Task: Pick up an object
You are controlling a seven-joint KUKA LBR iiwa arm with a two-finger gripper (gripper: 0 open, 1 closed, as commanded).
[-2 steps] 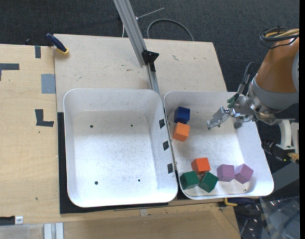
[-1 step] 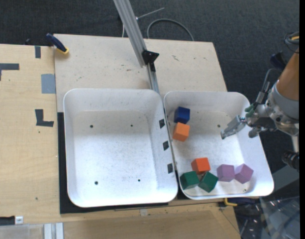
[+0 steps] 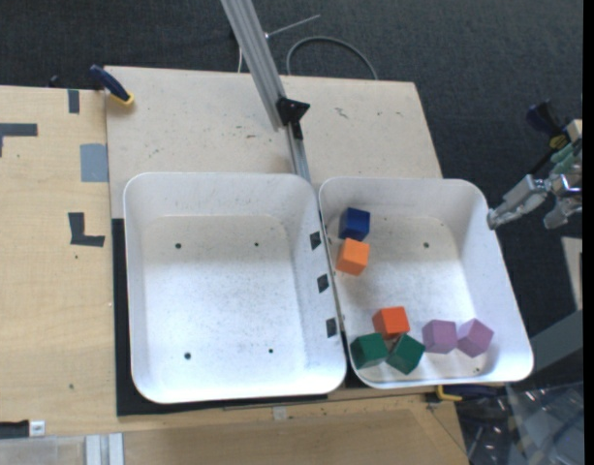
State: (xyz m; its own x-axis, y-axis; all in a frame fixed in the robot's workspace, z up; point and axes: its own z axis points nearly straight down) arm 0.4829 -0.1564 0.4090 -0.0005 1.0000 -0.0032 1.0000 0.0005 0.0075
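Wooden bench (image 3: 45,289) bearing two shallow white bins side by side: left bin (image 3: 141,289) and right bin (image 3: 490,260), rims touching, both near the bench's front edge. A pale board (image 3: 209,114) lies behind them, with a blue-and-yellow clamp (image 3: 110,84) at its far left corner.

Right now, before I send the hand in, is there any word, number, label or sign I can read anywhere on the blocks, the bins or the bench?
None: no readable text in the camera view.
Blocks in the right bin: plain faces, no print.
Dark patches on the divider between the bins: too small to tell whether they carry text.
Grey tape pieces on the bench: blank.
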